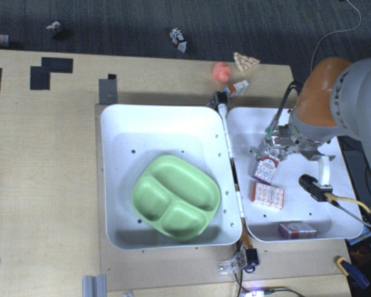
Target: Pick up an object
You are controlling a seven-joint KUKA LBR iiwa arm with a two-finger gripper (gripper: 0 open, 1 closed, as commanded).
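Flat printed packet (266, 170), glossy, under metal end effector (276, 147)

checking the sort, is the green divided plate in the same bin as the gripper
No, the green plate lies in the left bin, while the gripper is over the right bin.

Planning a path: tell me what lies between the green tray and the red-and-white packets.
In the camera view, the bins' adjoining white rims separate green tray from packets.
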